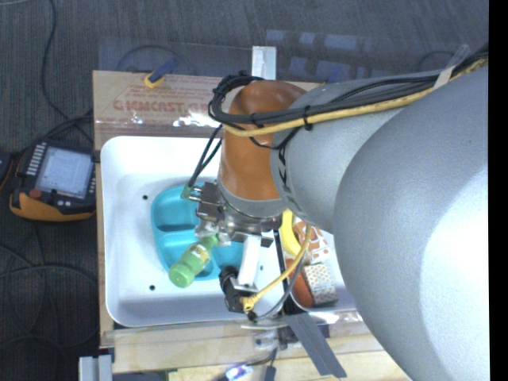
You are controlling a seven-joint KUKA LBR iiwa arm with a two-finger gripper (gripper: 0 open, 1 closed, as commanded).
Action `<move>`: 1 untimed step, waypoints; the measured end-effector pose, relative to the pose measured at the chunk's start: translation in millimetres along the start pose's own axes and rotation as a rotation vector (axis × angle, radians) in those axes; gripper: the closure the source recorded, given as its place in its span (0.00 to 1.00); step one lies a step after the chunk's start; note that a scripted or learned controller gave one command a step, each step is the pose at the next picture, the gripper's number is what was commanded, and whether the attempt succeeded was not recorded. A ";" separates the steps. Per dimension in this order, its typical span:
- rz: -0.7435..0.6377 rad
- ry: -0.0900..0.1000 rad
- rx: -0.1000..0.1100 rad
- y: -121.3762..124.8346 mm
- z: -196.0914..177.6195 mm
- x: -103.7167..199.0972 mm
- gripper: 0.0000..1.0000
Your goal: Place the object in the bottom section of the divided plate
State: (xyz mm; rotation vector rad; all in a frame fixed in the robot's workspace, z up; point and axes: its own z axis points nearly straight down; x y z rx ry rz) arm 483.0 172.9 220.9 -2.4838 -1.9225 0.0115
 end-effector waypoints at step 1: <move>0.000 0.000 0.000 0.1 0.0 -0.1 0.00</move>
